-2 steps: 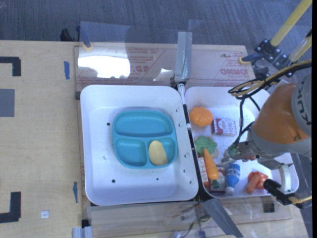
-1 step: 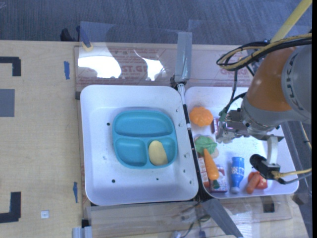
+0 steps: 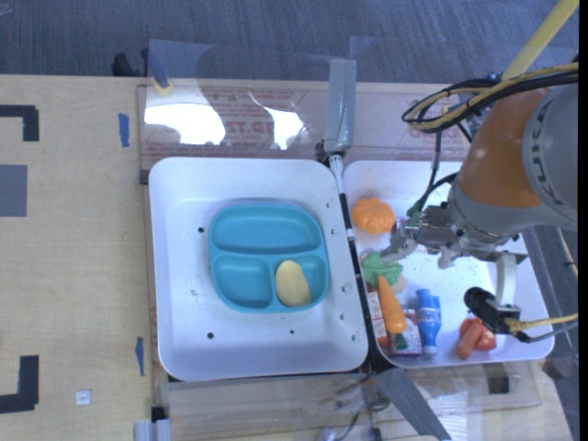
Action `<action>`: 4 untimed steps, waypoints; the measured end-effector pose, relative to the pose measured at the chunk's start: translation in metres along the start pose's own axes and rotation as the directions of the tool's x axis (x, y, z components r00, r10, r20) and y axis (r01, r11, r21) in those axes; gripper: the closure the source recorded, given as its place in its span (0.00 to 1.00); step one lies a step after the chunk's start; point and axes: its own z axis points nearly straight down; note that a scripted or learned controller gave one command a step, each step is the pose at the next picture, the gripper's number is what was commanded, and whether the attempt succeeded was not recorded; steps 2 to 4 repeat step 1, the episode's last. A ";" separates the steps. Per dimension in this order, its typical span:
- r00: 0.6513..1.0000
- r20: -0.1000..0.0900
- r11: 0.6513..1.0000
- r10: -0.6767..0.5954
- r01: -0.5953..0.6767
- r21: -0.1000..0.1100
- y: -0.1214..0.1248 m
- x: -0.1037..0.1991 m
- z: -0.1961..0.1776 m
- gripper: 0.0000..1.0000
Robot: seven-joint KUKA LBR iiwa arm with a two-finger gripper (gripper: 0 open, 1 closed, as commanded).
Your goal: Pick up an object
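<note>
Gripper (image 3: 401,243) low over green leafy toy (image 3: 379,269), five o'clock from round orange fruit (image 3: 373,216), seemingly positioned for grasping; jaw state: cannot tell.

Pale wooden bench (image 3: 64,274) with blue tape marks (image 3: 123,129) stands on dark grey carpet (image 3: 276,7).

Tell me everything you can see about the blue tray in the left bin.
The blue tray is a light blue, plastic-looking divided plate with rounded corners. It has one wide compartment across the far side and two smaller ones along the near side. It lies flat, roughly in the middle of the left white bin, resting on its floor. A pale yellow, egg-shaped object sits in the near right compartment.
</note>
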 end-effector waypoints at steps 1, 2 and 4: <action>0.995 0.001 0.995 -0.104 0.104 -0.007 -0.023 -0.054 0.097 0.00; 0.995 0.001 0.995 -0.104 0.104 -0.007 -0.023 -0.054 0.097 0.00; 0.995 0.001 0.995 -0.104 0.104 -0.007 -0.023 -0.054 0.097 0.00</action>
